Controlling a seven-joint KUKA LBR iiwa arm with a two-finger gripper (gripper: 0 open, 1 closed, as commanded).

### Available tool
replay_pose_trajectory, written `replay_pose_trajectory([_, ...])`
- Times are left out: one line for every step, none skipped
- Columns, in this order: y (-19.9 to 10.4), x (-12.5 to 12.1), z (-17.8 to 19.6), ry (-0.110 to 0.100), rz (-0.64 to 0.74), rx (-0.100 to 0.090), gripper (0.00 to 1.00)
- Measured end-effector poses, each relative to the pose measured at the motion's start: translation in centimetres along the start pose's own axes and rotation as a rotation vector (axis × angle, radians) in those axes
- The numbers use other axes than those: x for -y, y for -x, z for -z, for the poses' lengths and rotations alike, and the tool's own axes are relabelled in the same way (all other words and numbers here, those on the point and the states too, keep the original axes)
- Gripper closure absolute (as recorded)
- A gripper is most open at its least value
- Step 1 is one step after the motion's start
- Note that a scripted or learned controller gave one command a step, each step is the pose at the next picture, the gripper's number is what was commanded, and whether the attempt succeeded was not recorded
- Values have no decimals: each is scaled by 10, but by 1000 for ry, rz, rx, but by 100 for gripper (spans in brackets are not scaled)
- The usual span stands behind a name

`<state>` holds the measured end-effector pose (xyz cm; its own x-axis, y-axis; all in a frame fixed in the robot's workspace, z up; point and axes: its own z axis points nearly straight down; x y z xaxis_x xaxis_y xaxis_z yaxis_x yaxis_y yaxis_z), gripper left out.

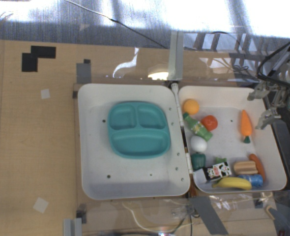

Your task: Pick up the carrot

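The pale wooden surface (pixel 37 146) bears two shallow white plastic bins side by side, touching along their inner rims: the left bin (pixel 93 146) and the right bin (pixel 223 136). Black square markings (pixel 38 58) lie near its far left corner, and small pale tape squares (pixel 41 205) dot its left part

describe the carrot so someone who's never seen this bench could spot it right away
Look in the right bin, near its right wall. The carrot lies there alone, orange and tapered, with a small green tip toward the bin's near side. The orange ball is round instead.
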<state>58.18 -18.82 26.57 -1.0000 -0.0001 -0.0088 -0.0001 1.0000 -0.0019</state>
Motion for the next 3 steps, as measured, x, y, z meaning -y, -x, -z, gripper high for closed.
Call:
replay_pose_trajectory([-15, 17, -112, 4, 136, -8, 0])
replay_pose_trajectory([4, 17, -176, -3, 212, 8, 0])
replay_pose_trajectory([7, 15, -162, -6, 219, 16, 100])
